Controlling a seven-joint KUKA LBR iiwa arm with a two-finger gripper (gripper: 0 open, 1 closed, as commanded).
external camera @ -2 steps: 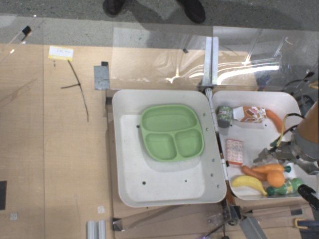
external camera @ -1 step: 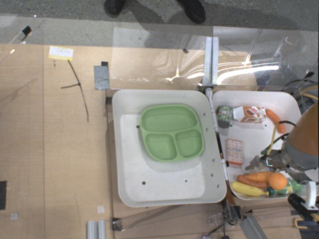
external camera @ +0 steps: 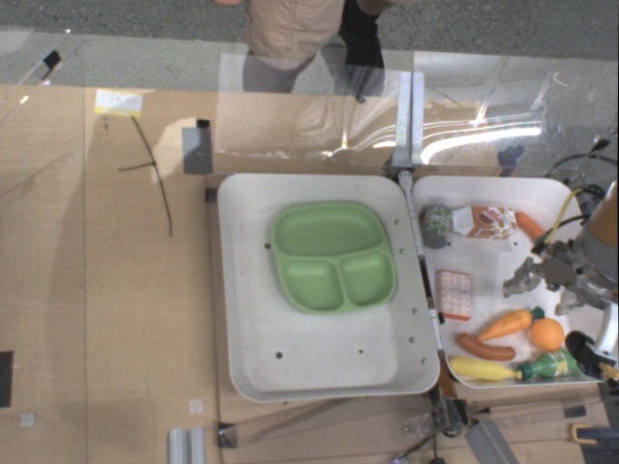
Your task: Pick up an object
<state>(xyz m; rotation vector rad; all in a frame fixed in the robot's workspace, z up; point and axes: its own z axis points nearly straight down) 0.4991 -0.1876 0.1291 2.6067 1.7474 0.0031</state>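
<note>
— How far along are you with picking something up?

— Hardly begun, by my reckoning. My end effector (external camera: 544, 276) hangs over the shallow white right-hand bin (external camera: 484, 383), toward its three o'clock side, and nothing sits between its fingers. They look spread, with bare bin floor showing under them.

— What's there to take?

— Plenty, all lying in that bin. At about five o'clock from my end effector sit a small round orange plastic fruit (external camera: 546, 334) and, just beside it, an orange toy carrot with a green top (external camera: 508, 324). Below those lie a reddish-brown toy sausage (external camera: 486, 347), a yellow toy banana (external camera: 484, 368) and a small green bottle (external camera: 547, 364) along the six o'clock rim. A red-and-white printed packet (external camera: 454, 294) lies at nine o'clock from me, and a grey-green ball (external camera: 436, 222) with a white-and-orange carton (external camera: 493, 221) sit up near eleven.

— And the other bin?

— The white left-hand bin (external camera: 242, 356) carries a light green divided plastic plate (external camera: 334, 254), well apart from me.

— So what's left?

— Everything, I'd judge: choosing one, descending, closing, lifting. The carrot and fruit are nearest.
</note>
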